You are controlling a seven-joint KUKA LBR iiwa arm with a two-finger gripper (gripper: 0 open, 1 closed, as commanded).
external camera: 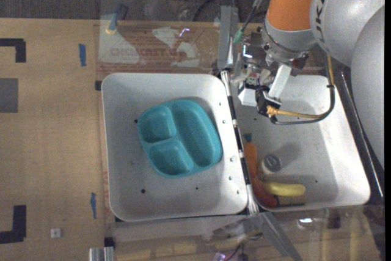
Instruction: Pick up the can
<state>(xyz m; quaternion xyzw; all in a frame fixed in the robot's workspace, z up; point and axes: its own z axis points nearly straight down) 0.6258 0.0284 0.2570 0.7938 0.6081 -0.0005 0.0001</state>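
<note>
The can (270,164) is small and pale with a grey round top. It stands in the right bin (330,150), near that bin's left wall and towards the front. My gripper (249,84) hangs over the back left corner of the right bin, close to the wall between the two bins. It is well behind the can and apart from it. Nothing shows in its grasp.
A yellow banana (285,189) lies just in front of the can, with a red thing (264,195) at its left end. An orange carrot-like piece (250,153) lies along the left wall beside the can. The left bin (122,101) holds a teal divided plate (179,137).
</note>
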